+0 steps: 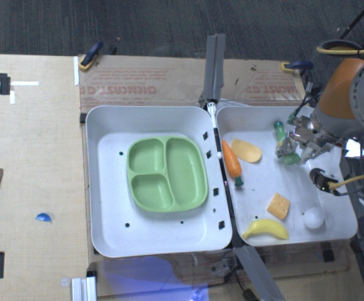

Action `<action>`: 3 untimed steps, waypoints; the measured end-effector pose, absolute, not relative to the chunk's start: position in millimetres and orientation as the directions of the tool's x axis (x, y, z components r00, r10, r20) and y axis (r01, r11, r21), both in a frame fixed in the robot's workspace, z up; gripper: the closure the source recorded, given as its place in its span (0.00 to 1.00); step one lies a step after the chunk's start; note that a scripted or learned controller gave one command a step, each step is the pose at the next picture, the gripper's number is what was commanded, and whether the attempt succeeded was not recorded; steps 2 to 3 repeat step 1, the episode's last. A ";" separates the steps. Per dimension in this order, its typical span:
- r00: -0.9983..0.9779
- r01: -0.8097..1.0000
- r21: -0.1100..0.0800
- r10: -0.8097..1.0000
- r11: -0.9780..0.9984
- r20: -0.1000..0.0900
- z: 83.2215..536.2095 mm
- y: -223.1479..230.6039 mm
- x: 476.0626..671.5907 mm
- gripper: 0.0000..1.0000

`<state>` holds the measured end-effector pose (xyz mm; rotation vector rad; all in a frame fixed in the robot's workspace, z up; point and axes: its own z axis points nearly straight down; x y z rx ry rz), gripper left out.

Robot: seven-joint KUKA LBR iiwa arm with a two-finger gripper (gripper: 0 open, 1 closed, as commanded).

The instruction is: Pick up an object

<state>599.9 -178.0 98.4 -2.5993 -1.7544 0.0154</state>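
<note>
Here, claw position: the gripper (pixel 293 144) is hanging over the upper right part of the right bin (pixel 332 231), reaching in from the right.
Claw state: cannot tell.
Green item: a small green bottle-like object (pixel 281 133) is lying right at the claw, partly hidden by it; whether it is being held is unclear.
Nearby: a yellow chip-shaped piece (pixel 247 150) and a carrot (pixel 231 161) are lying to the claw's left.
Farther: a cheese wedge (pixel 278 205), a banana (pixel 265 229) and a white ball (pixel 313 218) are sitting lower in the same bin.
Left bin (pixel 100 168): it is holding a green divided plate (pixel 167 173).
</note>
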 end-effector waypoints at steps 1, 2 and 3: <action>0.288 0.958 -0.002 0.958 -0.288 -0.002 216.3 -139.7 603.8 1.00; 0.288 0.958 -0.002 0.958 -0.288 -0.002 216.3 -139.7 603.8 1.00; 0.288 0.958 -0.002 0.958 -0.288 -0.002 216.3 -139.7 603.8 1.00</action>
